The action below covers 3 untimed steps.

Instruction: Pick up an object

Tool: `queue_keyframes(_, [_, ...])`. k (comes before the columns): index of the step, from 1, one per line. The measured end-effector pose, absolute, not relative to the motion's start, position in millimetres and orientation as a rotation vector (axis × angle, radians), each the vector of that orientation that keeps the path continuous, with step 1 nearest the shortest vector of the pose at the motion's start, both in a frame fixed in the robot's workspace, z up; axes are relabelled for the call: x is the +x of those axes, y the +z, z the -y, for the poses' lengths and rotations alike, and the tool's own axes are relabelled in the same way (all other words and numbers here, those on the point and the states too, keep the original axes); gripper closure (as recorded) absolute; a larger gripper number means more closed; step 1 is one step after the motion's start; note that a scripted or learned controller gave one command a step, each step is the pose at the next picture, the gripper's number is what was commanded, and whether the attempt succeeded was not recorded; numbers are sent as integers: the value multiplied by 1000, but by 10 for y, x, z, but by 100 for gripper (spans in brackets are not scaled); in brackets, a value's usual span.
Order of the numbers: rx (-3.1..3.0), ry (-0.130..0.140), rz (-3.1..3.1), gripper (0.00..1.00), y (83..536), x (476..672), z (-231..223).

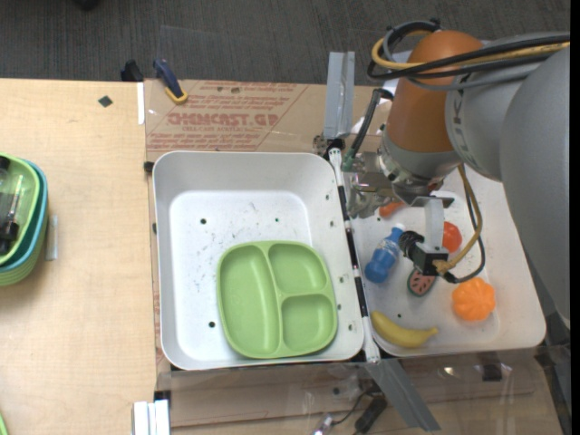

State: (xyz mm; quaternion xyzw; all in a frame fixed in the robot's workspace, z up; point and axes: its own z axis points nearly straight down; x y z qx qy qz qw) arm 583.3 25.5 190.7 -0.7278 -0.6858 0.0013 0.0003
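Note:
The right bin (517,329) holds a blue bottle (382,256), a watermelon-slice toy (420,283), an orange fruit (474,299), a yellow banana (401,331) and a red-orange piece (450,236). My gripper (396,199) hangs over the back of this bin, mostly hidden beneath the wrist and its orange band (430,89). It is just behind the blue bottle. A small orange bit (390,209) peeks out by the gripper body. Nothing can be seen held.
The left bin (181,243) holds a green divided plate (276,297). A cardboard sheet (227,116) lies behind the bins. Stacked green containers (18,216) sit at the bench's left edge. Cables loop from the wrist down over the right bin.

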Motion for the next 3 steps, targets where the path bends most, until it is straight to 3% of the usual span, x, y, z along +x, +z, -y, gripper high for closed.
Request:
queue_keyframes(2, [-2282, 15, 2158, 100, 2060, 5831, -232])
queue_keyframes(3, [-2316, 7, 2123, 100, 1518, 6457, -1107])
